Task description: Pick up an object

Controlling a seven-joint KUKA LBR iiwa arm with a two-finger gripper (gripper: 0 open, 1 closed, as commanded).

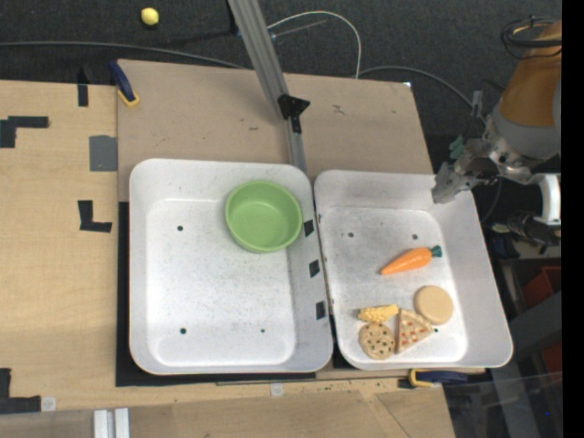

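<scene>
Where the right bin meets its upper right corner, gripper positioned just above the rim, outside the cluster of objects. Claw opening: cannot tell from this view; nothing visible in its grasp. Grey arm with orange band entering from the right of the right bin. Inside the right bin: carrot lying near the middle, orange body with green tip pointing toward the arm side, well apart from the gripper. Nearer the front wall of the right bin: round tan cookie, corn piece, round cracker and triangular slice, grouped close together, some touching. Left of the right bin: left bin, holding a green bowl, upright, near its back right corner.
</scene>
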